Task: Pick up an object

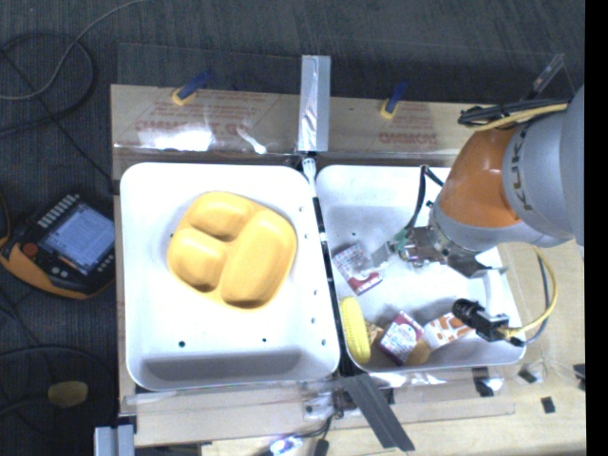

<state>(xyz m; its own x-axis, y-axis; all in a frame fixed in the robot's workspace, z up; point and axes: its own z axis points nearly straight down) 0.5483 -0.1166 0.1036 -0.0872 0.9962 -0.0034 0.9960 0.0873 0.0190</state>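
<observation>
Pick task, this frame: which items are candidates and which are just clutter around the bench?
In play:
- end effector, low in the right bin
- small packet
- corn cob
- brown carton
- orange-and-white carton
- yellow bun-shaped toy in the left bin

Lying about:
- handheld pendant on the floor
- two clips on the back board

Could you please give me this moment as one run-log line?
arm: over right white bin | gripper: beside small red-and-white packet, nothing seen held | left bin: large yellow plush lump | right bin: yellow corn cob, brown packet
</observation>
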